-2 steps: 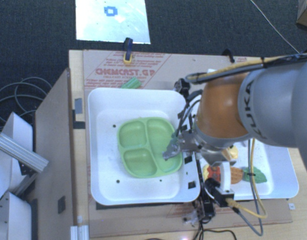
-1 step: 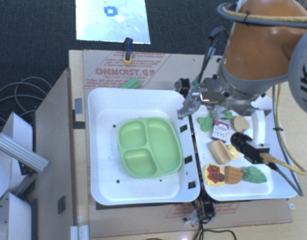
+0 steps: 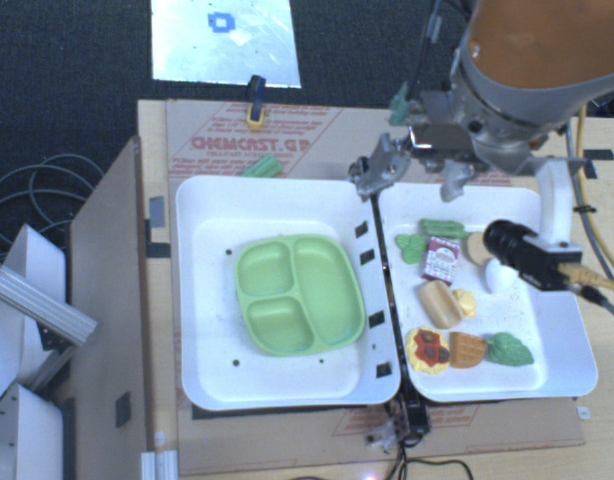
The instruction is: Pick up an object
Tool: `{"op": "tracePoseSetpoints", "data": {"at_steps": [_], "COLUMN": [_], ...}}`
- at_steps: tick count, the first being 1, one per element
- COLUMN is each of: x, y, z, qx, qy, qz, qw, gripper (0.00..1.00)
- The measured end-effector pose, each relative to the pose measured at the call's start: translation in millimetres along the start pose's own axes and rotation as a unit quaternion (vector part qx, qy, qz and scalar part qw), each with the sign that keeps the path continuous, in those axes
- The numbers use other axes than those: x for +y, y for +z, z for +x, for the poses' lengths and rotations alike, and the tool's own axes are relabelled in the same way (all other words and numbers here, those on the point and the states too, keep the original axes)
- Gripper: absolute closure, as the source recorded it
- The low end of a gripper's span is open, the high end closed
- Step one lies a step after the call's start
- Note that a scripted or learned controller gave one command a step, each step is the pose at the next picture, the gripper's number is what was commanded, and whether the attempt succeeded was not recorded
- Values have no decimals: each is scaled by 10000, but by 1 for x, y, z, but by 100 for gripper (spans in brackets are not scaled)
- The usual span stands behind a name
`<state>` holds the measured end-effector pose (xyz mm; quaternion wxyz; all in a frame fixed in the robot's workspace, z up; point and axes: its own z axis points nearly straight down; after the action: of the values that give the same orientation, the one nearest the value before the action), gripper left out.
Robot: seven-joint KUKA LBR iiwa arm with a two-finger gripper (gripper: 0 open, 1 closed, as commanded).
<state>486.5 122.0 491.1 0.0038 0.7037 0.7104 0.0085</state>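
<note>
Gripper is hovering just beyond the red packet, over the far rim of the right bin. Its claw is spread wide, with nothing between the fingers. It looks like an approach pose, and no pick has been made.

The pickable items are all sitting in the right bin, crowding round the packet:
- green pod is lying just beyond it
- dark green lump is touching its view-left side
- bread roll is lying just in front of it, with a yellow piece against the roll
- white egg is sitting near its view-right side
- pizza slice, toast and leafy green are lining the near wall, further in front of it

Green divided plate is lying alone in the left bin, well to the view-left of the packet.

The wide opening probably suits a straight drop. The tight packing round the packet is risking a two-item pinch or a nudge. The leafy green and the egg are offering freer sides.
</note>
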Motion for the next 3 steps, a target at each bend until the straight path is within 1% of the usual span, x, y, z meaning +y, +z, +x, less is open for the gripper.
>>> {"op": "tracePoseSetpoints", "data": {"at_steps": [1, 2, 3], "x": [1, 1, 2], "y": [-3, -3, -14], "z": [-2, -2, -2], "qx": [-24, -25, -20], "qy": [7, 9, -14], "qz": [53, 60, 40], "qw": [10000, 10000, 10000], "gripper": [100, 0, 100]}}
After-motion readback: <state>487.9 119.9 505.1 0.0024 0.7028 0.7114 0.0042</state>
